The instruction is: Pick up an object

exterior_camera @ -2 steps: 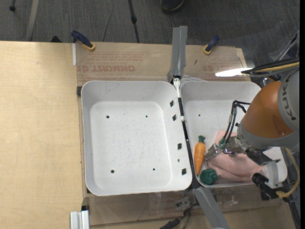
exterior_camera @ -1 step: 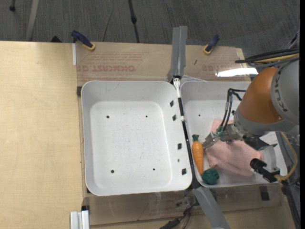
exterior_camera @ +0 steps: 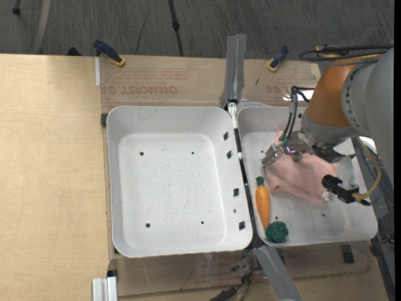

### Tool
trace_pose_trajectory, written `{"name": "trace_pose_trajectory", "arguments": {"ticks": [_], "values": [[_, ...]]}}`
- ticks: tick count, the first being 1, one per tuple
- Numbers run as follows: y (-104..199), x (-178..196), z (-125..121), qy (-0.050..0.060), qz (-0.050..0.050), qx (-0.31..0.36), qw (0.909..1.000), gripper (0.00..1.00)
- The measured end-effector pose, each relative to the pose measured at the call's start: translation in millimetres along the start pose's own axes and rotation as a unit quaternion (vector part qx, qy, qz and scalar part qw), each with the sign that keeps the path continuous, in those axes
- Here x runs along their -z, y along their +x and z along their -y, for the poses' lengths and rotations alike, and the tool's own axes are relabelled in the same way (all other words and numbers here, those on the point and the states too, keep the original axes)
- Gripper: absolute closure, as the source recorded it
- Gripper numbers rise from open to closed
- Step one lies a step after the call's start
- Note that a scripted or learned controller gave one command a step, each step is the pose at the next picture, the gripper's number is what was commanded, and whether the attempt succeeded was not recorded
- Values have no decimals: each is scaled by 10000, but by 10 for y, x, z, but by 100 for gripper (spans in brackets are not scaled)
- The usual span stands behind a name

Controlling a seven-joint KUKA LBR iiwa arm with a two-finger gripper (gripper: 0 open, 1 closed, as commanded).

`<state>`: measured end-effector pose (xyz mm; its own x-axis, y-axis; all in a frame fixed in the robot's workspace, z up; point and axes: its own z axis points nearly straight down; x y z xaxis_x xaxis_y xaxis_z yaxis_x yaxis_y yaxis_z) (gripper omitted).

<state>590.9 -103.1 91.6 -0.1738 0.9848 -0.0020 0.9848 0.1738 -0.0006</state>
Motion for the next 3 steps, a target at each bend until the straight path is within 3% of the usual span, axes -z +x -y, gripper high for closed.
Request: {"name": "trace_pose_trajectory", "arguments": {"ticks": [1,2,3], "values": [[58,-5,1150,9,-10,590,9983,0],[17,-6,641,7,-6,-704,9975,0],[-257,641,559,6,-1,-682,9977,0]]}}
